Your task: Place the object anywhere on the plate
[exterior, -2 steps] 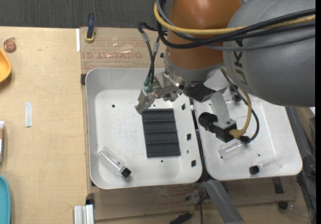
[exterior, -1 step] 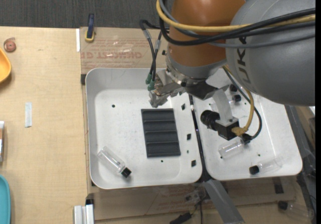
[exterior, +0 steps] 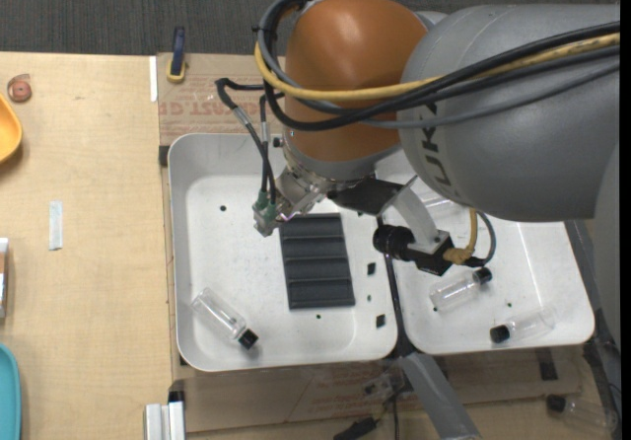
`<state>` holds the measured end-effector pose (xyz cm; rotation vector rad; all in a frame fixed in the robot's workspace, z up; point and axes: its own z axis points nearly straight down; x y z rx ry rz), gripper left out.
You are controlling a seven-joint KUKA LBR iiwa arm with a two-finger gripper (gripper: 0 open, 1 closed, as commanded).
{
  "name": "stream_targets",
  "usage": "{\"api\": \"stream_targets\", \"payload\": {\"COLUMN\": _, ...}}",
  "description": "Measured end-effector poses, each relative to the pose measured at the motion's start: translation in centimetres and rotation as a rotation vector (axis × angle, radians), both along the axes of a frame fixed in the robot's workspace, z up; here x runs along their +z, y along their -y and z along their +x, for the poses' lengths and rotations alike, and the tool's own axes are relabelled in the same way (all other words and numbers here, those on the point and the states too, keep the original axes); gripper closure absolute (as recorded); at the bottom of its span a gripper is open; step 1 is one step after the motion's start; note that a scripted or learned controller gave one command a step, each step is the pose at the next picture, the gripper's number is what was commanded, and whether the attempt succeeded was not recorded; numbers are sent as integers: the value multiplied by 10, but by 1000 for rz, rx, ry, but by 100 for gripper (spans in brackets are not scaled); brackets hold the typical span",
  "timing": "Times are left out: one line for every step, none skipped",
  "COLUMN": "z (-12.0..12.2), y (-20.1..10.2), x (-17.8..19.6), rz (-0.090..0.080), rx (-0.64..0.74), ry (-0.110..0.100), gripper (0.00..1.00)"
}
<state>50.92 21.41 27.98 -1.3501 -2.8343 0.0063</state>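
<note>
A black ribbed rectangular plate [exterior: 317, 262] lies flat in the middle of the left white bin [exterior: 197, 231]. A clear vial with a black cap [exterior: 225, 317] lies near that bin's front left corner, apart from the plate. My gripper [exterior: 293, 199] hangs just above the plate's far left corner, mostly hidden under the orange wrist band [exterior: 340, 63] and the cables. I see nothing held in it.
Two more clear vials [exterior: 458, 290] [exterior: 520, 328] lie in the right bin [exterior: 572, 315]. The big grey arm covers much of that bin and the back of the left one. On the wooden bench at left sit an orange item [exterior: 6, 132] and a small white strip [exterior: 55, 226].
</note>
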Motion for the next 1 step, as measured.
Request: {"api": "stream_targets", "payload": {"z": -31, "y": 3, "x": -58, "rz": 1, "rx": 221, "ry": 0, "gripper": 100}}
